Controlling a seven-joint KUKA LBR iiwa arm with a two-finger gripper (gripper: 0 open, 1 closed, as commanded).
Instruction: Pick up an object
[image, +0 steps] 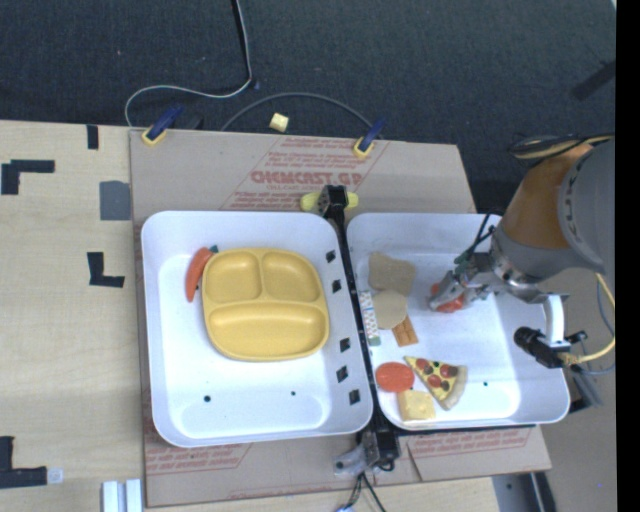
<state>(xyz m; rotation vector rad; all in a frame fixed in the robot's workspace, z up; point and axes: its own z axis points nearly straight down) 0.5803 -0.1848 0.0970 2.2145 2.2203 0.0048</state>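
Over the right bin, the jaws sit low at a red object; whether they clamp it, I cannot tell.

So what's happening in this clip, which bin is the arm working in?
The arm's gripper is down in the right bin, right at a small red item; a hold can't be confirmed. A pizza slice, red disc and tan piece lie nearby. The left bin holds a yellow divided plate and a carrot.
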